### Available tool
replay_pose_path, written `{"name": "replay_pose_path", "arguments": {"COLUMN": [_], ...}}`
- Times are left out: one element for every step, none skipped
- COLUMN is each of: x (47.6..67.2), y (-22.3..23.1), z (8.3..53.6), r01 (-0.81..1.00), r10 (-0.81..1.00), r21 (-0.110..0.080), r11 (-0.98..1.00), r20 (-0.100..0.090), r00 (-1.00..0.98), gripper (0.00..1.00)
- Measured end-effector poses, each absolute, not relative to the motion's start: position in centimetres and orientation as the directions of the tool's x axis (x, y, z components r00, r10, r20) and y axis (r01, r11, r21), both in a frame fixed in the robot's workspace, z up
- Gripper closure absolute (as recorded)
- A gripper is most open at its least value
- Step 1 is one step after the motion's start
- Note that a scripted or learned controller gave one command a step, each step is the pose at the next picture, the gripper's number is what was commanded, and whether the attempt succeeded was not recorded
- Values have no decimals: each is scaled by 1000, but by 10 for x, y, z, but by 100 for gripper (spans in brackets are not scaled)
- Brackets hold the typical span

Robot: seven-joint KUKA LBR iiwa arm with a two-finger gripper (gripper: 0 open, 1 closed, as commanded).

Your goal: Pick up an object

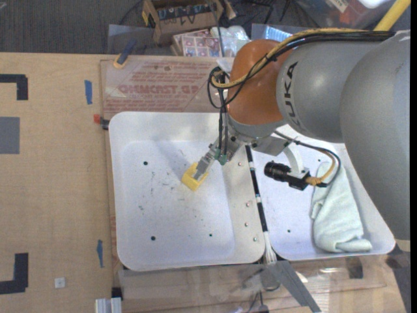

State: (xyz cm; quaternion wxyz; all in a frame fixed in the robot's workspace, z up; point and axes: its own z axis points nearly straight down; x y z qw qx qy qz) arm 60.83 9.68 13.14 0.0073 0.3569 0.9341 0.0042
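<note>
One small yellow block [192, 177], judged light and rigid, is met by the gripper [203, 168]; grasp state undeterminable.

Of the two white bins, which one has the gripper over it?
The left bin, the one holding the yellow block. The gripper sits right at that block, while the right bin holds a white cloth.

One fixed camera looks down from above the table [52, 175] at a slant, facing both white bins. The left bin [130, 142] lies near the middle of the view, the right bin [374, 240] toward the lower right. The arm [339, 70] enters from the right, close to the lens and large. Cluttered floor shows along the top edge, beyond the table.
</note>
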Motion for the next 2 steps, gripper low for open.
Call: {"name": "replay_pose_path", "arguments": {"x": [595, 576], "y": [114, 171], "z": [115, 99], "r01": [793, 836], "r10": [794, 837], "r21": [42, 32], "r11": [608, 547], "r20": [-23, -26], "r00": [-607, -547], "gripper": [0, 0]}}
